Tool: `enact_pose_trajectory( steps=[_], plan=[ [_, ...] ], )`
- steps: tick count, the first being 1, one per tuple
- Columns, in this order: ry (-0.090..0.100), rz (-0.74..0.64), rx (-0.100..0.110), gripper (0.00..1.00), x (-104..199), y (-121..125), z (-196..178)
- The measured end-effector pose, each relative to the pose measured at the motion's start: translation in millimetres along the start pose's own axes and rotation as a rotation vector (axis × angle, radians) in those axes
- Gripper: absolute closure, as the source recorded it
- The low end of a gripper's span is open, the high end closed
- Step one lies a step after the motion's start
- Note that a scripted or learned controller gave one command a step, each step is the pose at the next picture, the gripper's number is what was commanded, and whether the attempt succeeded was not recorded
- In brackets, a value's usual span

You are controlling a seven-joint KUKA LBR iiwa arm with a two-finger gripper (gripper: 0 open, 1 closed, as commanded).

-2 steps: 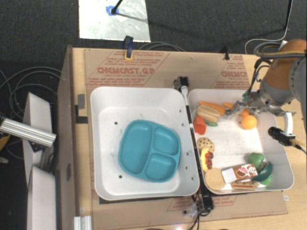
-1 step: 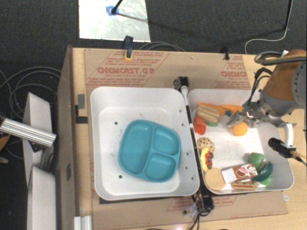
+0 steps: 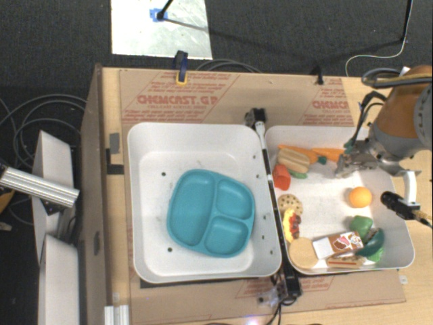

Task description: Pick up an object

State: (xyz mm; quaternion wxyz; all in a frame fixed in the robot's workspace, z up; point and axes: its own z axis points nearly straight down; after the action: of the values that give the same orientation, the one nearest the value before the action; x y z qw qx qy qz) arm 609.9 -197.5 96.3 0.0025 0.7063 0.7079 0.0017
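Observation:
The right bin (image 3: 408, 248) holds several toy foods. An orange carrot (image 3: 316, 152) and a tan hot dog bun (image 3: 293, 160) lie at its back. A red piece (image 3: 281, 177), a cookie (image 3: 289, 202) and a yellow piece (image 3: 292, 224) line the left wall. An orange ball (image 3: 360, 196) sits mid-right, with a green pepper (image 3: 362, 223) in front of it. A small printed box (image 3: 341, 243) and a round bread slice (image 3: 303, 250) lie at the front. My gripper (image 3: 346, 165) hangs low over the bin's back right, just right of the carrot's tip and behind the orange ball.
The left bin (image 3: 145, 181) holds a teal divided plate (image 3: 211, 212). A dark clamp (image 3: 257, 119) sits at the back where the two bins meet. Cables run along the arm at the right. Cardboard lies under both bins.

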Motion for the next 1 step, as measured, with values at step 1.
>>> enact_pose_trajectory(
  steps=[1],
  plan=[
    [-0.005, 0.000, -0.009, 1.00, -10.7, -1.1, -124.7]
  ],
)
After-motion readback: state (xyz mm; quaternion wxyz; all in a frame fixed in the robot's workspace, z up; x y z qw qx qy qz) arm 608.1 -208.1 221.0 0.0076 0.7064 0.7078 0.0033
